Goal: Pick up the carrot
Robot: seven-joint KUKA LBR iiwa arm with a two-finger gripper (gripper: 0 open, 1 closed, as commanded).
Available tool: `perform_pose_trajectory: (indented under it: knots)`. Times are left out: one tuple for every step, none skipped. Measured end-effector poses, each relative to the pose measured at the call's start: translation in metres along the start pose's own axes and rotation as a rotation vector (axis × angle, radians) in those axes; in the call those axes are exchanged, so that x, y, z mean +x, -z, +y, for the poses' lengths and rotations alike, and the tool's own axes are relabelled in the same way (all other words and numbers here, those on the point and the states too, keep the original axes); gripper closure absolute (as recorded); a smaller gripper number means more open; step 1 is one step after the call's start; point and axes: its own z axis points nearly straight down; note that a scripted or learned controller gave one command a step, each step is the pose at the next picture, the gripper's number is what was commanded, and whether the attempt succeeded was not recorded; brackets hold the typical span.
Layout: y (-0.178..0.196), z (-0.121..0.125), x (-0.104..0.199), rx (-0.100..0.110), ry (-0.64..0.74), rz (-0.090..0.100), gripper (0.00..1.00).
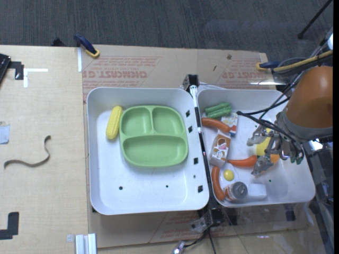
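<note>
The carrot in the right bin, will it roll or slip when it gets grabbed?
Probably. The carrot looks long, round and smooth like plastic, so it may roll or slide out. It looks stiff, not floppy. The pincer is at its thick end, in the right bin.

dark grey carpet [159, 9] lies beyond the pale wooden bench [37, 194].

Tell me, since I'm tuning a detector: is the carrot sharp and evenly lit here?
In the camera view, lighting is soft and even, without hard glare on the bins; the carrot is small and slightly soft, its right end merging with the hand and its clutter.
</note>
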Motion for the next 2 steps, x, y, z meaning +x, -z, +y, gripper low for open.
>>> perform_pose_trajectory:
  knots:
    - [-0.014, -0.055, -0.049, 0.000, -0.026, -0.001, 0.00]
    - [-0.003, -0.054, -0.051, 0.001, -0.024, -0.009, 1.00]
